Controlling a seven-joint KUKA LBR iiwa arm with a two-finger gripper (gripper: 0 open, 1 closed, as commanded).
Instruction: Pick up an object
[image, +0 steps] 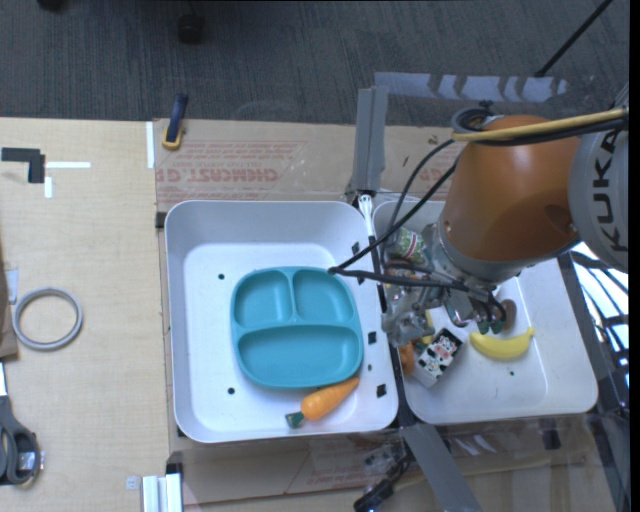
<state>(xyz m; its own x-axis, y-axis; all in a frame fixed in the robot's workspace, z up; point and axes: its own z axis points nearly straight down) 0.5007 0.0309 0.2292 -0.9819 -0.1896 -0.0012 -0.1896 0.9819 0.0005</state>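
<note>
My gripper (408, 318) hangs low over the left part of the right bin (560, 385), below the arm's big orange band. Just beneath and to its right lies a small black-and-white patterned toy (436, 354), with a small orange piece (406, 356) beside it. A yellow banana (502, 344) rests to the right of them. A green-labelled item (405, 243) peeks out near the bin's far left corner, partly hidden by cables. In the left bin (190, 330), a teal divided plate (296, 328) lies flat, and an orange carrot (328, 398) sits at its near edge.
The two bins meet at a raised wall right beside the gripper. Black cables trail from the wrist across that wall. A grey tape ring (45, 318) and a blue-handled tool (177, 120) lie on the bench outside the bins.
</note>
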